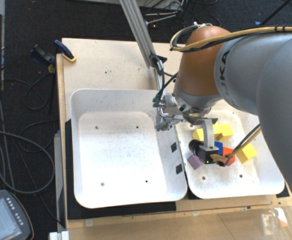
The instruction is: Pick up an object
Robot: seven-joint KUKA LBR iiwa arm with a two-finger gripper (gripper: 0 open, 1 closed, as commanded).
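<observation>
My gripper [163, 120] hangs below the orange wrist band, over the rim between the two bins, at the left edge of the right bin [246, 186]. Several small blocks lie to its right in that bin: a yellow block [225, 130], a second yellow block [246, 153], a blue block [218, 147], a red block [228, 154] and a purple block [194, 161]. The blocks are clustered together, with the arm covering the bin's far part. I see nothing between the gripper's tips.
The left bin [80, 134] holds only dark specks on its floor. A slanted metal bar [135, 24] runs down from the top to the gripper area. Blue and yellow clamps [53, 54] lie on the bench's far left corner.
</observation>
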